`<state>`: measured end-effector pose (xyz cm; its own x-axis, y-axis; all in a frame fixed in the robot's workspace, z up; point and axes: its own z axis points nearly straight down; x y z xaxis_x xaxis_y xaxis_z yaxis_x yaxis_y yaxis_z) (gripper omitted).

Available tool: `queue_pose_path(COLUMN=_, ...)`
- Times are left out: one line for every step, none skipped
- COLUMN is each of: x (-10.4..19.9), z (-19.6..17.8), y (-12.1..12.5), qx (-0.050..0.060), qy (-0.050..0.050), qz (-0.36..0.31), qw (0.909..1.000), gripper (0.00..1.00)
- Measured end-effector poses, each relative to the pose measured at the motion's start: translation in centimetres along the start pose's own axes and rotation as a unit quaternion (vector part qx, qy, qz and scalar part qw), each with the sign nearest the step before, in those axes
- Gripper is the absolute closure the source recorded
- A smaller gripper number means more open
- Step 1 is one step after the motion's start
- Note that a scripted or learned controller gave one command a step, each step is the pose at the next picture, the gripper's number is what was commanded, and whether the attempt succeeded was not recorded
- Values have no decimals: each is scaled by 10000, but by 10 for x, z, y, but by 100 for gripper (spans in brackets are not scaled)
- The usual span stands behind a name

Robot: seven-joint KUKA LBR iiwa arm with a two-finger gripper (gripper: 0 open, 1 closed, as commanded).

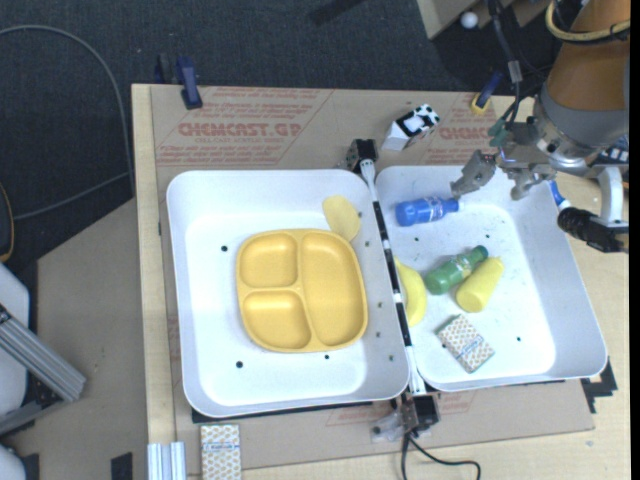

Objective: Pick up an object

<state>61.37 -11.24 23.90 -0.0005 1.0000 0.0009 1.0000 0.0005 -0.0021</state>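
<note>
My gripper (pixel 500 176) hangs over the back of the right bin (pixel 560 298), its two fingers spread apart with nothing between them. Just left of and below it lies a blue bottle (pixel 425 210). Nearer the bin's middle lie a green bottle (pixel 455 269) and a yellow bottle (pixel 479 284) side by side. A small patterned box (pixel 466 342) rests toward the front. A yellow banana-like piece (pixel 410 293) leans on the bin's left wall.
The left bin (pixel 200 298) holds a yellow divided plate (pixel 300 290) and a small yellow object (pixel 341 216) behind it. A black-and-white object (pixel 415 124) sits on the cardboard behind the bins. A clamp (pixel 185 80) stands at the back left.
</note>
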Motion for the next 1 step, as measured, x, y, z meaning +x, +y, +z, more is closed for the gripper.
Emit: queue_pose_path(x=-59, z=111, y=-47, qx=0, qy=-6, qz=10, qw=10000, gripper=0)
